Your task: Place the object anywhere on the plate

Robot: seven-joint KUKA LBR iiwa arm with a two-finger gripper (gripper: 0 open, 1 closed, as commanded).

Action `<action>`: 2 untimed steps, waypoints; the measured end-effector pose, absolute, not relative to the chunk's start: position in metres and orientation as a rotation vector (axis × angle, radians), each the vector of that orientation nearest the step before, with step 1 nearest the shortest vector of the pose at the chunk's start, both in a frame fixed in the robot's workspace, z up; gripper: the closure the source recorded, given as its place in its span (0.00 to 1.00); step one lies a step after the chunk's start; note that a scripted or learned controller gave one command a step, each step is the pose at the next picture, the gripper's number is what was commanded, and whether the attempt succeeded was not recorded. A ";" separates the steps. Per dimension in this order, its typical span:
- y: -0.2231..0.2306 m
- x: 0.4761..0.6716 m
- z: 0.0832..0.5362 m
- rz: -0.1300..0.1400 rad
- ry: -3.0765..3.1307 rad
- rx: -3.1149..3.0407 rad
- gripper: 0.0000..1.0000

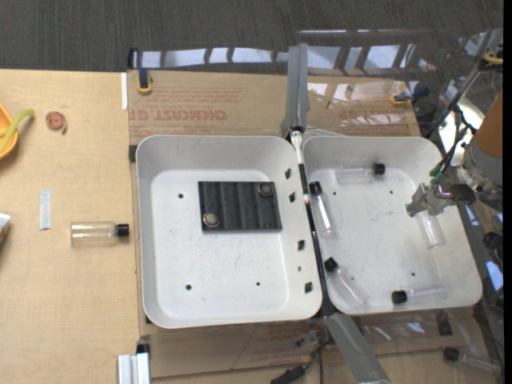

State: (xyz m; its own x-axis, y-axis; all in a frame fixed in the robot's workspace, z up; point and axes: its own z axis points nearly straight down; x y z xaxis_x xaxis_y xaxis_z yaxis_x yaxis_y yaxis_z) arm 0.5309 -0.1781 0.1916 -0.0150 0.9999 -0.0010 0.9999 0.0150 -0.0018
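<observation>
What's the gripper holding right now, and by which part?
Cannot tell. The gripper sits at the right bin's right edge, with a clear vial just below its tip; whether the fingers grip it is unclear.

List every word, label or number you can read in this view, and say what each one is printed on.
"CHEMCAST GP", tentatively: red print on the cardboard sheet behind the left bin. It appears upside down and mirrored, so the reading is uncertain.
Smaller red lines around it: too blurred to read.
Similar red print on the cardboard behind the right bin: unreadable.
</observation>
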 end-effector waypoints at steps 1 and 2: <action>-0.193 0.660 0.317 0.003 -2.462 -1.955 1.00; -0.172 0.588 0.206 0.002 -2.543 -1.843 1.00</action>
State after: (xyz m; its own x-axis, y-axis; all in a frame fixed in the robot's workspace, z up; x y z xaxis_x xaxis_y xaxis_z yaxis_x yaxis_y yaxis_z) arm 0.5876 -0.1718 0.2057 -0.3115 0.9502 0.0000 0.9502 0.3115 -0.0019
